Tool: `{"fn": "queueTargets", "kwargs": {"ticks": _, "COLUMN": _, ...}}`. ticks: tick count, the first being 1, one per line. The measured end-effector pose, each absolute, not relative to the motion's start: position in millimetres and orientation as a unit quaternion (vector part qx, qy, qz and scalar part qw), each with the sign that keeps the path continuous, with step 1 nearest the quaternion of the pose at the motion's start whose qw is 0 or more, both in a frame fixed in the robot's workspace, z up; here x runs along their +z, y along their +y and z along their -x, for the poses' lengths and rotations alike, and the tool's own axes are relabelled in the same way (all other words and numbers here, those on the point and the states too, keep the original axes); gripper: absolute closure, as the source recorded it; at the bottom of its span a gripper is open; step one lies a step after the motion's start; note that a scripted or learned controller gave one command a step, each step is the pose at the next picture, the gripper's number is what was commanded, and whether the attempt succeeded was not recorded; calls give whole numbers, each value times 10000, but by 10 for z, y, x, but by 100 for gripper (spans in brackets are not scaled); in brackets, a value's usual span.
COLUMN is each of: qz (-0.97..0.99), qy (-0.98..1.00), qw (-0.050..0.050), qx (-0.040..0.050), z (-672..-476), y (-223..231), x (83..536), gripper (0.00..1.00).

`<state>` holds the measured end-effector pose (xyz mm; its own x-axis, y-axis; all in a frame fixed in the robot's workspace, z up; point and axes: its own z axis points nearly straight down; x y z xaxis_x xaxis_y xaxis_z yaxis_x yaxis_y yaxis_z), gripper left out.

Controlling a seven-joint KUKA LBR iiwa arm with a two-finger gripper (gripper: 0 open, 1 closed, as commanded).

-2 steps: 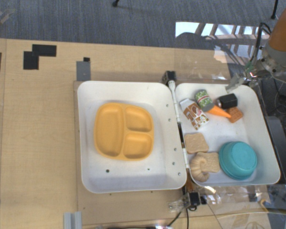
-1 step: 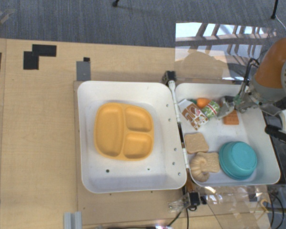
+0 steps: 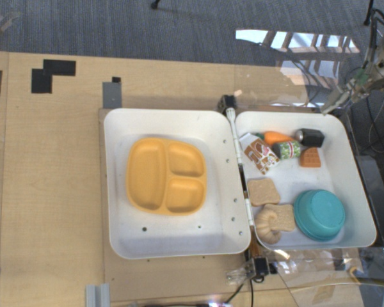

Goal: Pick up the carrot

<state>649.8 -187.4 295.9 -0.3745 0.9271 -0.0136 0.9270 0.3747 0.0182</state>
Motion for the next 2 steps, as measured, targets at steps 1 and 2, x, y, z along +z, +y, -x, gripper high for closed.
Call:
{"fn": "queueTargets", "kwargs": {"ticks": 1, "qz": -6540, "qy": 7565, "qw": 18, "qx": 10, "z": -6411, "y": -2044, "x": 2531, "gripper": 0}}
{"fn": "queueTargets", "kwargs": {"ticks": 2, "qz": -6483, "qy": 7614, "qw": 34, "qx": 33, "z": -6654, "y": -2028, "x": 977, "gripper": 0}}
